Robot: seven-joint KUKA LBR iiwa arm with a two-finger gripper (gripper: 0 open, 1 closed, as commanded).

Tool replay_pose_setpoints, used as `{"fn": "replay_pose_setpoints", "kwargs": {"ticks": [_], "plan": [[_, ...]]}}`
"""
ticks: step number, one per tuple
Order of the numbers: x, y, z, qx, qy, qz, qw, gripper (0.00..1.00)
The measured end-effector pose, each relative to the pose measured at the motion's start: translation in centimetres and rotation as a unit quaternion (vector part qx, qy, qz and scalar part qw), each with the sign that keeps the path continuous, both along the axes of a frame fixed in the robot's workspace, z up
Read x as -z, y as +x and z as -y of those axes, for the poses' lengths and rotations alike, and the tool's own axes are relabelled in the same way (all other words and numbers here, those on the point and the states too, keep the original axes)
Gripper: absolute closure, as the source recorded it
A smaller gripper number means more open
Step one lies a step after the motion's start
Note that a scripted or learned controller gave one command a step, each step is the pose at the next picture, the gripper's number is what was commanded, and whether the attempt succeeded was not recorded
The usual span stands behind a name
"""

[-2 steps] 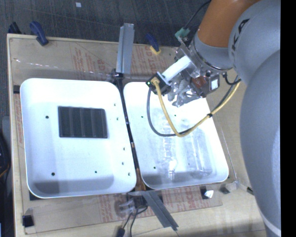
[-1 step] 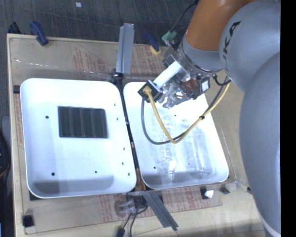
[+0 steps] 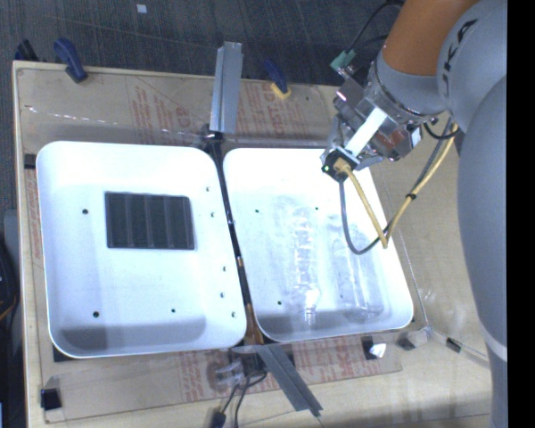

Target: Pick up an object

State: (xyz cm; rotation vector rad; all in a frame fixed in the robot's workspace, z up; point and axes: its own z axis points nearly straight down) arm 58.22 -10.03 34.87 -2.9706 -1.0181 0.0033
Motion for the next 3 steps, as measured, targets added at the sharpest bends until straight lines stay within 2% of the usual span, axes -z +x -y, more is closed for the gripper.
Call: {"fn": "replay_pose_setpoints", "kwargs": {"ticks": [1,2,3], "plan": [[8.0,0.7,-1.1,0.168,0.0001,-0.003,0.9858,1.0],[8.0,0.7,-1.1,0.168,0.0003,-0.004,0.9858,0.0],[2.1,5.3,7.0,0.164,0.0001,0.0,0.9864,0.0]]}}
